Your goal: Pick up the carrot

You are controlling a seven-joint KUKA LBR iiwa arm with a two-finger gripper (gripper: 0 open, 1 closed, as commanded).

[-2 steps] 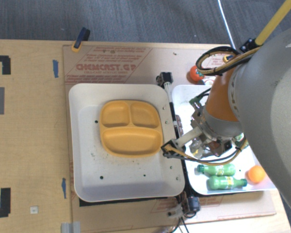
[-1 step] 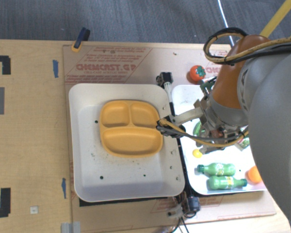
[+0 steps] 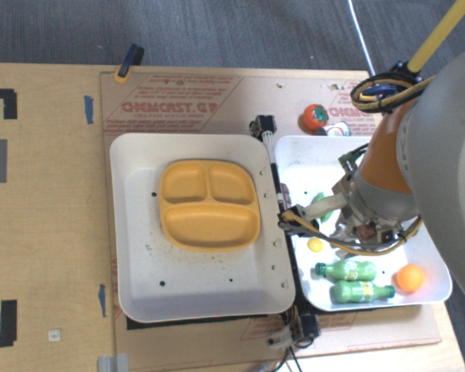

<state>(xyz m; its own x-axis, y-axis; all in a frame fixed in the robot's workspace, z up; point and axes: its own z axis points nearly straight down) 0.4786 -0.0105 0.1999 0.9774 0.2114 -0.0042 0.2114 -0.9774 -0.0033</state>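
My gripper (image 3: 362, 229) hangs low over the middle of the right bin (image 3: 294, 157), under the grey wrist with the orange band (image 3: 384, 165). The wrist and its cables hide the gripper's tips and the bin floor beneath them. A round orange item (image 3: 410, 278) lies at the bin's near right corner, a little to the right of the gripper. A green piece (image 3: 319, 204) shows just left of the wrist. A small yellow item (image 3: 315, 246) lies on the bin floor to the gripper's lower left.
Two green bottles (image 3: 347, 270) (image 3: 359, 291) lie along the right bin's near edge. The left bin (image 3: 132, 231) holds a yellow divided plate (image 3: 210, 204). A red tomato-like item (image 3: 314, 117) sits on the bench behind the right bin.
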